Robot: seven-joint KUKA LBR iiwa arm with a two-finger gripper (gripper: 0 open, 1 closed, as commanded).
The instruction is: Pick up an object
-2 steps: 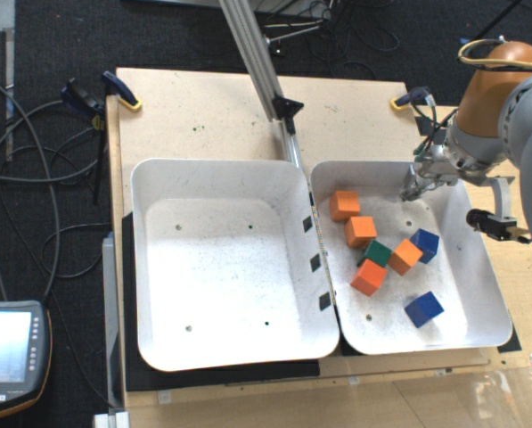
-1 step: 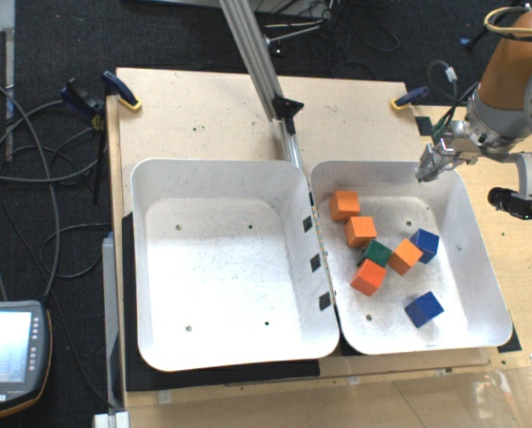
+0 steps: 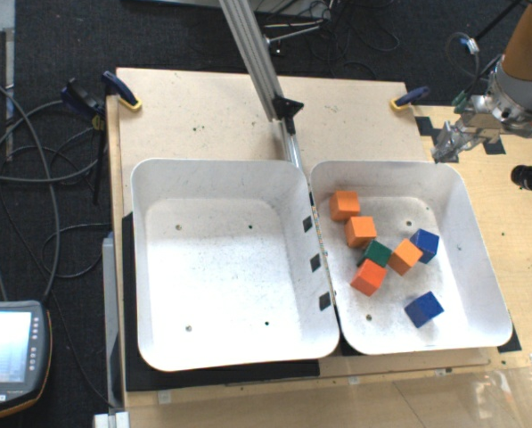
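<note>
Nothing picked up yet. Claw up past the top right corner of the right bin, over the bench, holding nothing; wide or narrow, can't tell. Blocks all down in that bin, untouched. Still to do: reach in, grab one, lift.

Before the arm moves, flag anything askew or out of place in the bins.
Nothing looks damaged or spilled. The wooden blocks, orange, green and blue, lie tilted at random angles, clustered inside the right white bin.
</note>
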